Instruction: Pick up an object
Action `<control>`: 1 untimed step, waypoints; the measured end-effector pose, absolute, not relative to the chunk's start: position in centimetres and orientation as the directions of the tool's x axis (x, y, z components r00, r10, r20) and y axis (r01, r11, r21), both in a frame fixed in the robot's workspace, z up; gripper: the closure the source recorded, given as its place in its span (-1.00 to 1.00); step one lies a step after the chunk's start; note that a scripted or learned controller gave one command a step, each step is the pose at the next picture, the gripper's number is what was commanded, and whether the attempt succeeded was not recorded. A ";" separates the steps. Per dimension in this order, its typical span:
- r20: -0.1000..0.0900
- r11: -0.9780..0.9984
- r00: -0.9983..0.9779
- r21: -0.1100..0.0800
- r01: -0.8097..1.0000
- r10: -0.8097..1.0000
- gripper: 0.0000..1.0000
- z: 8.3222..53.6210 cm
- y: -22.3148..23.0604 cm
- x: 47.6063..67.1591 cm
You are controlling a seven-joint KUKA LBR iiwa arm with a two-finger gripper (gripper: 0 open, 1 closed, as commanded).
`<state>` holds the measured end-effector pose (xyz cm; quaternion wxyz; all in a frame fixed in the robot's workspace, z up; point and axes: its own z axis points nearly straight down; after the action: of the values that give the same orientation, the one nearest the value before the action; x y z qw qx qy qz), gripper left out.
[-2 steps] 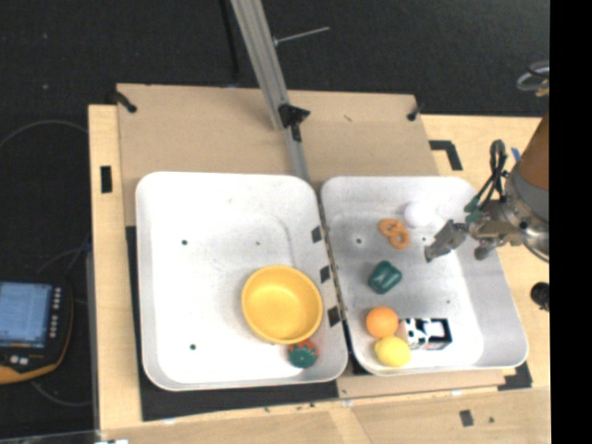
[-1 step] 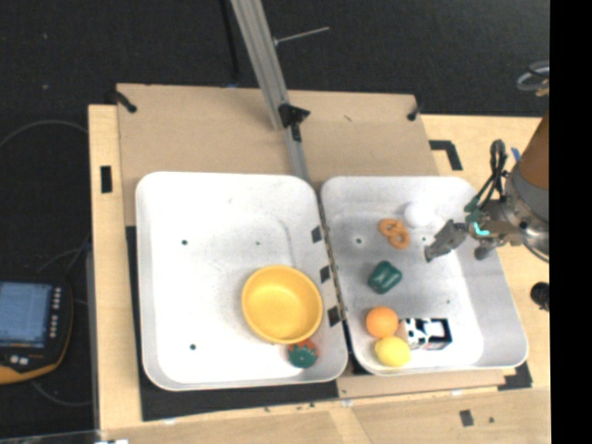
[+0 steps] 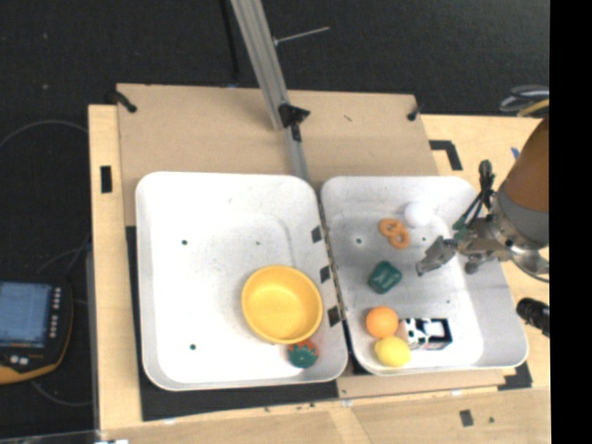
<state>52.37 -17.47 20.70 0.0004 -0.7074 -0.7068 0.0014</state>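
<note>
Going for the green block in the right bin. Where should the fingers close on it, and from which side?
Come straight down on the green block and close across its flat opposite faces. It lies apart from the pretzel and the orange, so there is likely room around it. The gripper is already just beside it.

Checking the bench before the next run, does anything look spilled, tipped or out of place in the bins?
Nothing stands out. The yellow bowl sits upright in the left bin, and nothing has spilled.
</note>
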 end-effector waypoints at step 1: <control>-0.001 -0.001 0.001 -0.003 1.000 1.000 -1.00 16.5 -17.8 52.3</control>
<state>52.30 -17.76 16.46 0.0006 -0.7075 -0.7067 0.0015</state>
